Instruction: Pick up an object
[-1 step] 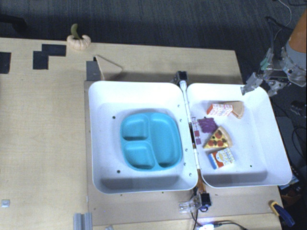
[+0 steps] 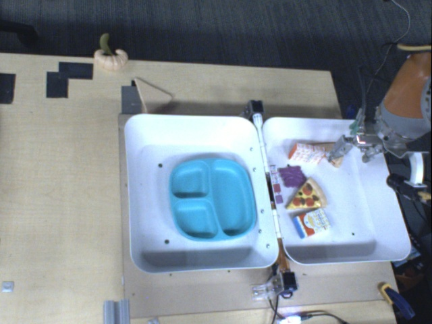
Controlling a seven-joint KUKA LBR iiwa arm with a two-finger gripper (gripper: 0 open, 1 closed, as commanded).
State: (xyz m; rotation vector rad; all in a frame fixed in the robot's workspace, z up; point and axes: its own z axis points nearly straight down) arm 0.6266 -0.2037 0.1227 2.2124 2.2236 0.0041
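The objects sit in the right bin (image 2: 378, 231), bunched against its left wall: a red-and-white packet (image 2: 312, 153) lying flat toward the far side, a purple piece (image 2: 291, 176) just below it, a toy pizza slice (image 2: 307, 196) with red dots touching the purple piece's lower edge, and a small orange-and-blue carton (image 2: 312, 223) nearest the front. They lie close together with little gap between them — the right half of this bin's floor is bare white, with open room up to the right rim. The claw (image 2: 345, 146) hovers at the packet's right end, near the bin's far rim; I cannot tell how its fingers are set. The left bin (image 2: 145, 181) holds a blue divided tray (image 2: 212, 197) at its middle. Both bins rest on the tabletop (image 2: 61, 201).
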